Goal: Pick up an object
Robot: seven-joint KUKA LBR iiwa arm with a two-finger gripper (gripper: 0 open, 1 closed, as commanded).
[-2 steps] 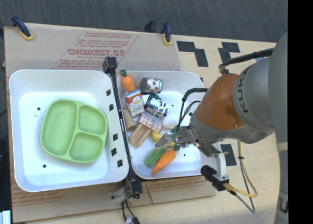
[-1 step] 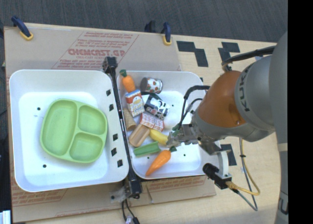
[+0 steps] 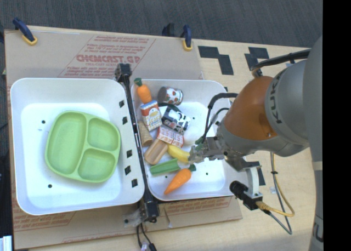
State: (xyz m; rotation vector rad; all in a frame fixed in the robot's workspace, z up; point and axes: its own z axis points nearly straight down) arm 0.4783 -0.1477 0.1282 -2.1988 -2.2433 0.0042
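The right bin holds a pile of toy food. In it are a small carrot, a can, a juice carton, a black-and-white box, a pink carton, a tan stick, a yellow banana, a green cucumber and a larger orange carrot. My gripper is low in this bin, at the banana's right end and just above the larger carrot. The arm's orange band rises behind it.
The left bin carries a green divided plate. A black divider with clips runs between the bins. Cables trail off the arm at the lower right. Cardboard lies behind the bins.
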